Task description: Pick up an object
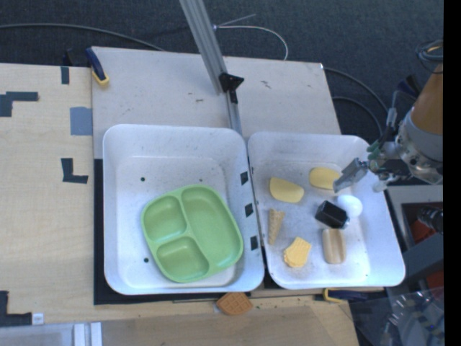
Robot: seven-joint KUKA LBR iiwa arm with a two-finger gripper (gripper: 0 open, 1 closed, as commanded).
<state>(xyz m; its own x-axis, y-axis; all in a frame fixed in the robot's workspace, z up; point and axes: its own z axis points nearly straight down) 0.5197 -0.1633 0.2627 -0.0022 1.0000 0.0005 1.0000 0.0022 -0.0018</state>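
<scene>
Grey metal, my pincer [351,176] hangs over the right-hand shallow white plastic bin [374,262], near its right wall and toward the far side. From this slanted overhead camera I cannot tell how its two prongs stand. Nothing shows between them. The tip lies just beside a yellow rounded foam piece [324,177] and just above a small white ball [351,206]; whether it touches either I cannot tell.

Counting what lies in that right bin, I find seven things. There are two yellow rounded pieces: the one by my pincer and a second yellow lump [286,189] nearer the bin's left wall. There is one white ball, and one small black block [331,214] touching it on its left. One tan bread-like roll [333,246] lies toward the near right corner, one orange-yellow wedge [297,252] near the near edge, and one tan ribbed cone [276,224] close to the left wall.

Over in the left white bin [115,193] sits one light green plastic plate with three compartments [191,232], toward the near edge. One orange waffle-patterned biscuit [234,304] lies on the bench just outside the bins' near edge, about where the two bins meet.

I can read no writing or brand on any of it.
</scene>
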